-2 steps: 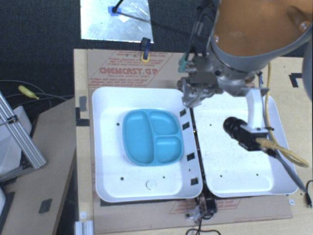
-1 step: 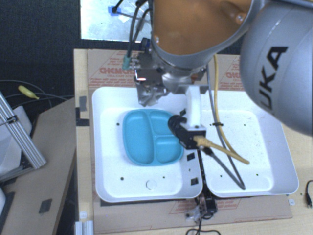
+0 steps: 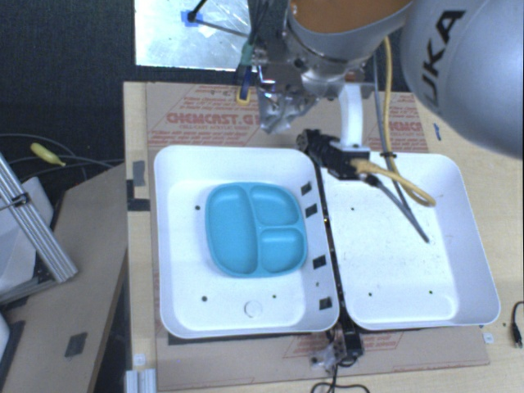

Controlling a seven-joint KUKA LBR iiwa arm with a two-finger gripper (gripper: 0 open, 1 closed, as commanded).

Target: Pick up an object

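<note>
Whether the gripper (image 3: 277, 115) is open or closed cannot be told; it is a blurred metal shape at the top middle of the frame, and I see nothing caught in it. It hangs over the cardboard (image 3: 196, 117), just beyond the upper edge of the left bin (image 3: 184, 293). That puts it near the plate but not over it, so I judge the pick has not yet been made.

The plate (image 3: 254, 229) is the thing to take. It lies flat and face up in the middle of the left bin, apart from every wall. Its low rim probably gives little to grip from above, so the edge is the likely hold.

The count is one arm (image 3: 458, 47), one gripper, two bins and one blue plate with three compartments. A thin grey line (image 3: 409, 213) crosses the right bin (image 3: 426, 285); I cannot tell if it is a shadow or a cable.
</note>
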